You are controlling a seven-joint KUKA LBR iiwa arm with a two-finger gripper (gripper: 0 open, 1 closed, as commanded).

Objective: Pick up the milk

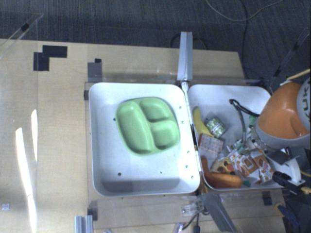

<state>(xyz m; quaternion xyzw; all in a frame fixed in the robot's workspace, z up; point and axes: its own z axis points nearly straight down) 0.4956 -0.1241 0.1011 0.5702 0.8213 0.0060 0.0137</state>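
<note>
Two white bins are seen side by side on the wooden table (58, 144). In the left bin (104, 178), one green plate (147, 124) with three sections is seen, and it lies flat near the middle.

In the right bin (218, 93), a small heap of play food is seen. One yellow banana (198, 122) lies along the left wall. Just right of it, one small round can (215, 126) with a green and white label is seen. Near that lies one pink checked packet (210, 144). At the near edge, one orange hot dog (222, 179) is seen. Just above it lies a carton with orange and white print (249, 167), which may be the milk, but that cannot be told for sure. Its writing is too blurred to be read.

The grey arm with its orange band (283, 114) is seen at the right, over the right bin. The tool is hidden under the arm, so how far open it is cannot be told.
</note>
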